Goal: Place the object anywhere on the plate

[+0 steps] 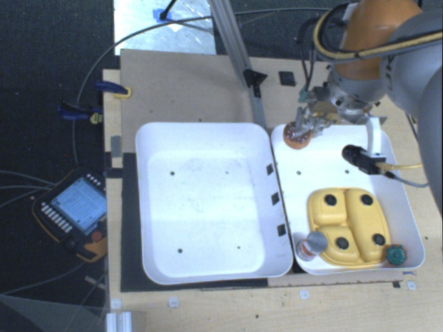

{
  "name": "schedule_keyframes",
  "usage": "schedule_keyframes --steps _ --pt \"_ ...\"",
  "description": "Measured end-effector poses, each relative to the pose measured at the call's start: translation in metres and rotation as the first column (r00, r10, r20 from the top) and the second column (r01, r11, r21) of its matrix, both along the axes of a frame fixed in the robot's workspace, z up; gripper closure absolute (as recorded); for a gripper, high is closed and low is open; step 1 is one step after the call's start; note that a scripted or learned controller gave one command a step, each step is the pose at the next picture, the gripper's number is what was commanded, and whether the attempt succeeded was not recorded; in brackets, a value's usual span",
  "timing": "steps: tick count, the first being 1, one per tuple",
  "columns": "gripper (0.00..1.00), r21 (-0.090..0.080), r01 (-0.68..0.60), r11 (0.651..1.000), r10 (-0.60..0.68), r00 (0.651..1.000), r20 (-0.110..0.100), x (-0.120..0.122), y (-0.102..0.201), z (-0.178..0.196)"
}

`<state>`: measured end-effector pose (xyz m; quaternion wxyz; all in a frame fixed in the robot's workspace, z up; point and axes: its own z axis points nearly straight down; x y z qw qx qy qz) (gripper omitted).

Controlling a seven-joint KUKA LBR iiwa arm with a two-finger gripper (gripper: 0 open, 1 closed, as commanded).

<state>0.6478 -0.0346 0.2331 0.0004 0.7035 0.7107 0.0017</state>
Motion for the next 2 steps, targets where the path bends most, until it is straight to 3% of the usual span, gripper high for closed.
schedule_keyframes --steps 2 --pt "1.00 0.001 -0.001 1.000 0.001 1.000 -0.001 0.008 0.112 0.014"
